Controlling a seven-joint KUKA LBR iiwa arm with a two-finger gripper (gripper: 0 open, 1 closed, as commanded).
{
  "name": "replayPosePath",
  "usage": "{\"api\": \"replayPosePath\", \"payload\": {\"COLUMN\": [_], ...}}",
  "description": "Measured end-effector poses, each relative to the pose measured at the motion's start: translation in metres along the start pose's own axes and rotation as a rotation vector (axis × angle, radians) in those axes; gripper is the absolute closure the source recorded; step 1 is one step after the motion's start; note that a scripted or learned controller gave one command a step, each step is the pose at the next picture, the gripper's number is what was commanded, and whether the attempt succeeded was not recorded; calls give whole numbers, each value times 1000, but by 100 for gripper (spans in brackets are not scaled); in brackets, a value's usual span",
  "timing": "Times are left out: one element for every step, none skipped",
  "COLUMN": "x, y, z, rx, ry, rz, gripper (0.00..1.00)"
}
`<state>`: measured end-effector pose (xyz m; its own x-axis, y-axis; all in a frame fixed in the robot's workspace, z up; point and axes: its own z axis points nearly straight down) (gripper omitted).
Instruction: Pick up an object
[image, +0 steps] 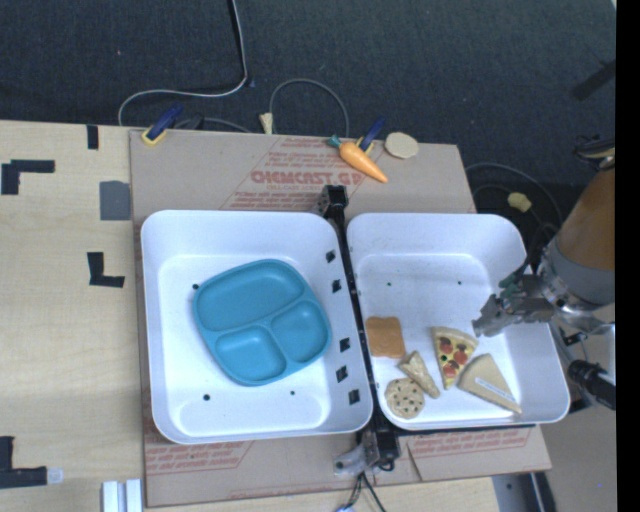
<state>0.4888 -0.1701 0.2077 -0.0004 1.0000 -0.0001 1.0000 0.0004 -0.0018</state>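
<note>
Picking cleanly from this spot means choosing 1 piece and coming straight down over it, with the arm's wrist turned so the claw closes across the piece's narrow side rather than along its length. The claw (497, 313) hangs low over the right bin (430, 232), near its right wall, and whether it is released or clenched I cannot tell, since the tip is dark and small against the white floor. Nothing visible sits in its grip.

The nearest candidate is the pizza slice (454, 356), lying flat just left of and below the claw, close but apart from it. Just below the claw lies the pale wedge (489, 383), touching or nearly touching the pizza slice, so a descent between the 2 risks nudging both. The toast square (385, 336) lies further left, well apart from its neighbours, and looks like the easiest target in my judgement. The cookie (405, 398) and a small tan piece (420, 373) sit together near the bin's front edge.

The blue plate (262, 320) rests in the left bin (160, 330), and a carrot (362, 161) lies on the worktop (60, 300) beyond both bins.
</note>
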Motion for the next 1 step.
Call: {"api": "replayPosePath", "payload": {"x": [16], "y": [18], "z": [125], "rx": [-9], "ry": [-4], "rz": [0], "gripper": [0]}}
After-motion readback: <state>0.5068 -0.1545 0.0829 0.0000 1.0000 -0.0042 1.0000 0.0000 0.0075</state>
